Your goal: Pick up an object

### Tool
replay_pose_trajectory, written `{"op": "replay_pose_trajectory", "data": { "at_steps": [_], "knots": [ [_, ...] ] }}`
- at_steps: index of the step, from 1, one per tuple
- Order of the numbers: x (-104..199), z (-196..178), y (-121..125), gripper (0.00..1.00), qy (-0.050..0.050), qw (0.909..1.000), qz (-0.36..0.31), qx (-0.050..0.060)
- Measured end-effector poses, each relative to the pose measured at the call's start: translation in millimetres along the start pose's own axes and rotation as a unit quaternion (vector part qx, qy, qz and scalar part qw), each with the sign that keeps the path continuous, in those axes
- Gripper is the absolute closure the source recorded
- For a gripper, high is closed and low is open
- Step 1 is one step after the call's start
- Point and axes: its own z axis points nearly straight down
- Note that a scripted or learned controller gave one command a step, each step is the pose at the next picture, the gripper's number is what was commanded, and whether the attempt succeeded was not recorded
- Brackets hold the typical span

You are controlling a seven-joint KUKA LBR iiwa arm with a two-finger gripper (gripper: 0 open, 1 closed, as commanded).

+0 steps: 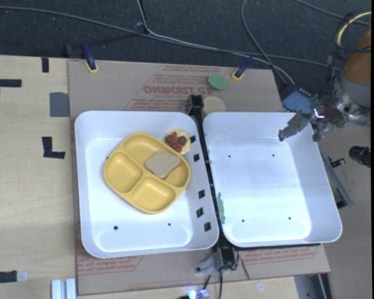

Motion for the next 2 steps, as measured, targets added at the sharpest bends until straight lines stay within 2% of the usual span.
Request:
{"op": "replay_pose_trajectory", "data": {
  "at_steps": [1,2],
  "knots": [
    [0.6,-7.3,2.3,0.00,-0.001,1.0000,-0.002,-0.006],
    [1.7,38.7,-4.4,0.00,-0.001,1.0000,-0.002,-0.004]
  ]
}}
